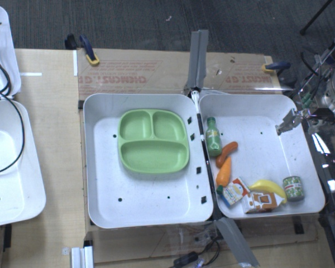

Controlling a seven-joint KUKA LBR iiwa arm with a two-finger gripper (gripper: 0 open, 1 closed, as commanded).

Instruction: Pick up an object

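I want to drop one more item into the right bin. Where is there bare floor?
The right bin has bare floor across its back and middle, from the green bottle over to the right wall. The front is crowded: carrot, cartons, banana and can. The left bin has bare strips around the green plate.

Lighting: even, diffuse overhead light, moderately bright; both white bins, left bin (95, 166) and right bin (301, 149), read clean with only soft, short shadows under their contents. Glare: mild sheen on the tape over the far worktop (44, 94); dark floor (156, 4) beyond is dim. Sharpness: slightly soft and grainy throughout, right-edge hardware blurred.
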